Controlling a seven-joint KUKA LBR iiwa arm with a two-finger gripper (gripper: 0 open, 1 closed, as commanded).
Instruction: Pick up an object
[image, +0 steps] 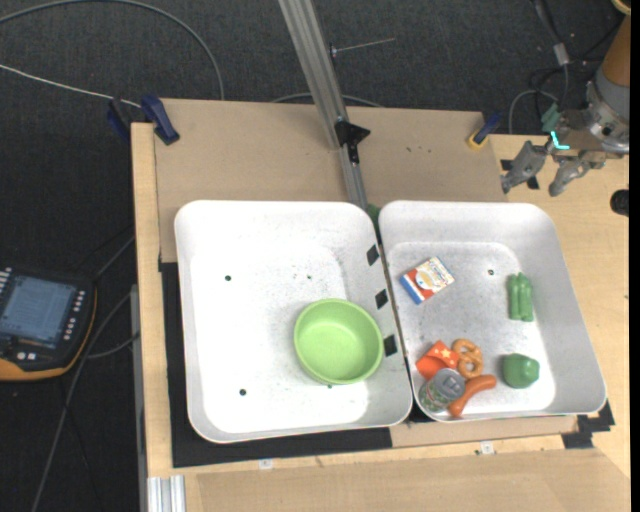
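Observation:
My gripper (544, 174) hangs open above the bench at the upper right, beyond the far edge of the right bin (560, 240), with nothing between its fingers. In the right bin lie a small white, red and blue packet (427, 279), a green cucumber-like piece (520, 297), a round green fruit (520, 371), a pretzel (466, 352), an orange piece (436, 357), a grey lid-like object (444, 386) and a red-orange sausage (470, 391). A light green bowl (338, 341) sits in the left bin (230, 250) near its right wall.
A metal pole (325, 85) rises slantwise from the bench behind the bins. Blue clamps (158, 118) hold the bench's far left corner, and another clamp (484, 128) sits at the far right. A handheld pendant (40, 320) lies on the floor at the left.

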